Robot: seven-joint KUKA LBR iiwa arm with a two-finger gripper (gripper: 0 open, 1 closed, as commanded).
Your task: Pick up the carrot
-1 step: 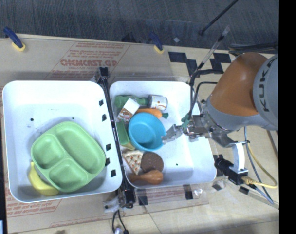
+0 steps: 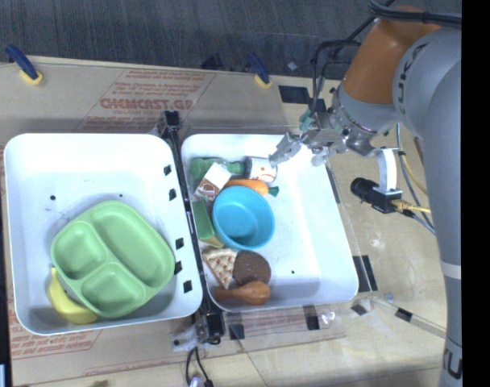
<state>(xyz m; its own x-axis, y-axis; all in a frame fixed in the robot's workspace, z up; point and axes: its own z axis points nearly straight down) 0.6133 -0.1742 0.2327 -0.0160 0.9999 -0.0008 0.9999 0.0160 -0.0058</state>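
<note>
Your tool (image 2: 284,151) hovers at the right bin's (image 2: 325,248) far edge; whether it's clenched, you cannot tell. The carrot (image 2: 247,185) lies just beside it, wedged against the blue bowl (image 2: 243,218). Descend carelessly and you'll clip that bowl or nearby packet (image 2: 263,170).

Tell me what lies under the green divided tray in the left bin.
A yellow object pokes out from beneath the green divided tray at its lower left edge, against the left bin floor. The tray covers most of it, so its shape and identity stay hidden.
</note>
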